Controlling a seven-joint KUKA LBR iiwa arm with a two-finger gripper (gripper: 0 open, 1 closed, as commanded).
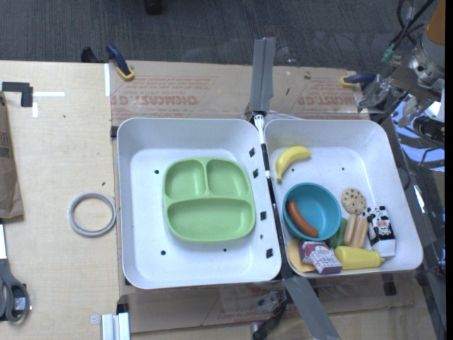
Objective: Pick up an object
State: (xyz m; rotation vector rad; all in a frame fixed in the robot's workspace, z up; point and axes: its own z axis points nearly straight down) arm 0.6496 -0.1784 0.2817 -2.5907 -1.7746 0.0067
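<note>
Gripper (379,91) at upper right of frame, above right bin (386,144); finger state cannot be told. Banana (291,159) lies beside blue bowl (313,212).

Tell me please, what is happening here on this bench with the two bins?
A grey robot arm waits at the upper right, above the far corner of the right white bin, and holds nothing that can be seen. That bin contains toy food: a yellow plastic banana, a blue bowl with a red sausage inside, and a round cookie. The left white bin holds a green divided plate. No object is picked up yet.
</note>
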